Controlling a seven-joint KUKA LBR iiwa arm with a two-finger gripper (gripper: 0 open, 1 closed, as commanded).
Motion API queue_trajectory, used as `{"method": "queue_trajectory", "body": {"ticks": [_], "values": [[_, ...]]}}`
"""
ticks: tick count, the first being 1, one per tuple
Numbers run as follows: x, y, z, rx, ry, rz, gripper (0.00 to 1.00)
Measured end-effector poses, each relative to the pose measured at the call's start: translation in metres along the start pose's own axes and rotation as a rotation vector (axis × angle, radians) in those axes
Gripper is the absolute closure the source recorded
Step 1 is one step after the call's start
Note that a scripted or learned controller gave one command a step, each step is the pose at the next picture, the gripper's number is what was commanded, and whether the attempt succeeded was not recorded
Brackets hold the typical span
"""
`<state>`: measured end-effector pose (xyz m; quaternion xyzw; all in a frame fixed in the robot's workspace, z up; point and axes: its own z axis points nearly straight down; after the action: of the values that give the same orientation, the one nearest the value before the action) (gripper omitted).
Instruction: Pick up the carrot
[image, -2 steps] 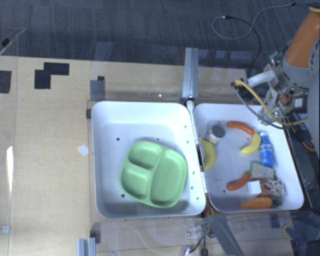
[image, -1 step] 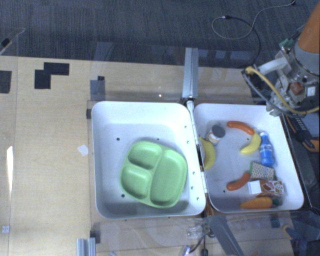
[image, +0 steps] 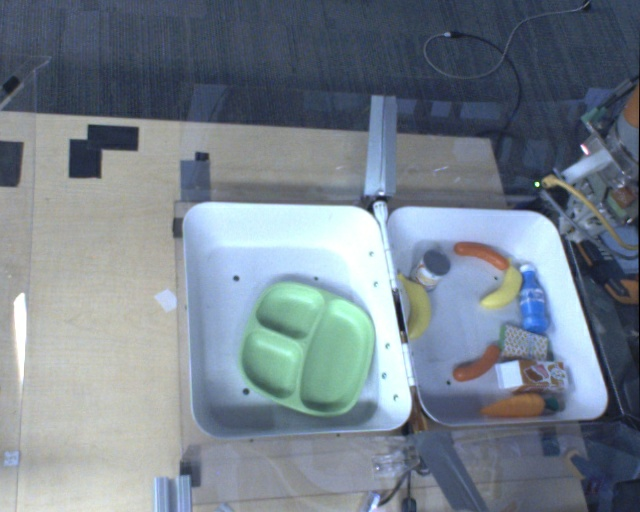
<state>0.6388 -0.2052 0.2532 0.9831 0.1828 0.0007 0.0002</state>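
Two white bins stand side by side: the left bin (image: 200, 300) holds one green divided plate (image: 308, 346) with three compartments; the right bin (image: 570, 290) holds the loose items.

Counted in the right bin: one carrot (image: 514, 406), two yellow bananas, one (image: 418, 306) against the wall shared with the left bin, the other (image: 504, 288) near the bin's middle; two reddish sausages, one (image: 482, 254) toward the far wall, one (image: 476, 364) below the middle; one blue bottle (image: 533, 300); one small round grey can (image: 434, 265); three small printed packets (image: 530, 362) clustered just above the carrot.

The carrot is orange, elongated, lying flat and roughly parallel to the right bin's near wall, in its near right corner, just below the packets and apparently touching the lowest one.

Arm parts and cabling (image: 606, 180) sit beyond the right bin's far right corner, outside the bin and well apart from the carrot. Finger state: cannot tell.
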Motion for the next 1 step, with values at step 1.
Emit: {"method": "queue_trajectory", "body": {"ticks": [1], "values": [[0.0025, -0.0014, -0.0117, -0.003, 0.003, -0.009, 1.00]]}}
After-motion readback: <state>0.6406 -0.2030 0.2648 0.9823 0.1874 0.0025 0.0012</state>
